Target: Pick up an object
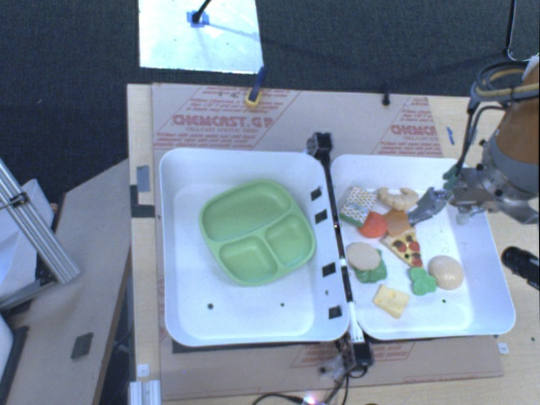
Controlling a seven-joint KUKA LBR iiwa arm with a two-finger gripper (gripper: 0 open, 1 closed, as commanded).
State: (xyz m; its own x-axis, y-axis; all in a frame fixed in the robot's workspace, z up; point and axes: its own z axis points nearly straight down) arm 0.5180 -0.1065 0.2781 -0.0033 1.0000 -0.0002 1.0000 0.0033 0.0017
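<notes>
The right bin point(477, 306) holds several toy food pieces. Among them are a patterned square point(359, 201), a tan peanut shape point(398, 197), a red tomato point(374, 224), an orange piece point(396, 222) and a pizza slice point(405, 247). Nearer the front lie a tan round on a green leaf point(365, 260), a green broccoli point(423, 282), a beige egg point(445, 271) and a yellow cheese wedge point(391, 300). My gripper point(428, 204) hangs low over the bin's upper middle, just right of the orange piece and the peanut shape.
The left bin point(194, 310) holds a green divided plate point(257, 230). A black-clipped divider point(333, 226) separates the bins. The arm's wrist point(506, 175) and cables stand over the right bin's far right side. A white sheet point(198, 24) lies beyond the bench.
</notes>
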